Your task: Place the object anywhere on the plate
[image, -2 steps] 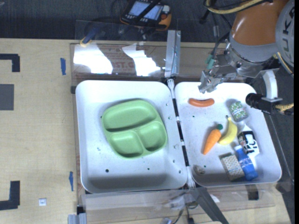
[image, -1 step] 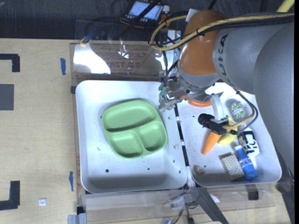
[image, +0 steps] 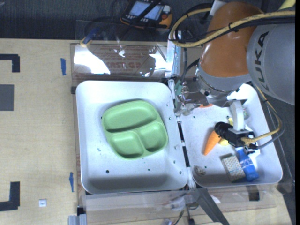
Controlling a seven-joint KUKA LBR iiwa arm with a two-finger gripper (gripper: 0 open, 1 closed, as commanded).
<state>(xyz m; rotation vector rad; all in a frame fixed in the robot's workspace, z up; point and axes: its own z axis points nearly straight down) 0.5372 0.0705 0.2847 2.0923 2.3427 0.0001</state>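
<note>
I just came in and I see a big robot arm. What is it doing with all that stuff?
The robot arm is reaching in over the right bin, where a toy carrot, a blue thing and a few other small objects lie. Its job is to put one of them on the green plate, which sits in the left bin. Nothing is on the plate yet.
</note>
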